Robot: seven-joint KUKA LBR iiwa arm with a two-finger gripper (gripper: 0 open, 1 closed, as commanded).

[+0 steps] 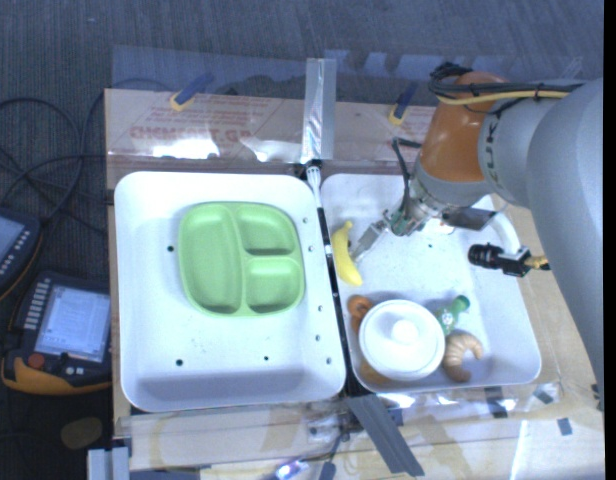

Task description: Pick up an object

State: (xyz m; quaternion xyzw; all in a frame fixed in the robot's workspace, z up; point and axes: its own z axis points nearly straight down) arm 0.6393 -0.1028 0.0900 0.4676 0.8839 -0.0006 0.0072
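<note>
The white bowl [401, 336] sits near the front of the right bin [508, 360]; a croissant [462, 353] touches its right side; a green thing [454, 311] lies just beyond that; a banana [342, 255] lies up and left of the bowl; the gripper [373, 238] hangs beside the banana, fingers apart; the green plate [241, 258] rests far left of the bowl, in the left bin [148, 368].

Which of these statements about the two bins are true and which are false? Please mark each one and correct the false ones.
1. The green divided plate lies in the left bin. True.
2. The banana lies in the left bin. False: it lies in the right bin, by the wall between the bins.
3. The gripper is over the right bin. True.
4. The white bowl stands on the green plate. False: it stands in the right bin.
5. The croissant lies beside the white bowl. True.
</note>
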